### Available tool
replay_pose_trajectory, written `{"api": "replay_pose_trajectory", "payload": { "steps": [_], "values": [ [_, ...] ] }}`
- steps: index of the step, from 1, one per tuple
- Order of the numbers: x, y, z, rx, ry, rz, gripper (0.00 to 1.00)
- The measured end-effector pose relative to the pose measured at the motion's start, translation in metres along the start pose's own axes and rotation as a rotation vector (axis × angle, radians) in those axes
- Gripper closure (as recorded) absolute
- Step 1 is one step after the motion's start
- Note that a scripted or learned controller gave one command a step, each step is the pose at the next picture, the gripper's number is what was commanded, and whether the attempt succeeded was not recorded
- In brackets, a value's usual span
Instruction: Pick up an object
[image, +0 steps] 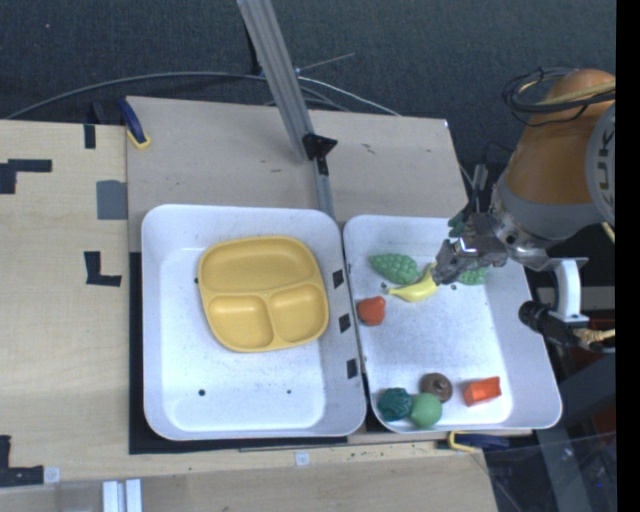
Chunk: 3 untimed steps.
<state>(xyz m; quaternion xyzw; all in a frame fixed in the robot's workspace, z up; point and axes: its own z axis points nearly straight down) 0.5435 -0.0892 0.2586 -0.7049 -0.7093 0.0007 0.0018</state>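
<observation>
Two shallow white bins are seen side by side on the bench. The left bin (165, 330) is taken up by a yellow divided tray (263, 292), sat in its upper half.

The right bin (520, 330) is where the loose stuff is. A green bumpy piece (394, 266) is seen near the top, a yellow banana-like piece (417, 290) just beside it, and a small orange-red piece (371, 311) a bit lower, close to the bin's left wall. Along the bottom edge a dark teal lump (394, 403), a green ball (426, 410), a brown ring-shaped thing (435, 384) and an orange block (483, 391) are bunched together. What any of these actually are can't really be made out, too small and blurry.

The gripper (455, 262) is positioned at the top of the right bin, right at the yellow piece's upper end. Something green (472, 275) is partly hidden under it. Whether the jaws are spread or closed can't be told, since the whole tip is a dark, cluttered blur, and no contact with the yellow piece can be confirmed. The arm's orange band (560, 140) is cut off by the frame's right edge.

A grey pole (285, 85) is seen running down to the seam between the bins.
</observation>
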Motion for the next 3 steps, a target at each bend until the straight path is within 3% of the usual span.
{"api": "replay_pose_trajectory", "payload": {
  "steps": [2,3],
  "values": [
    [0.101,-0.024,0.017,0.000,0.000,0.000,1.00],
    [0.162,-0.019,0.016,-0.001,0.000,-0.003,1.00]
  ]
}}
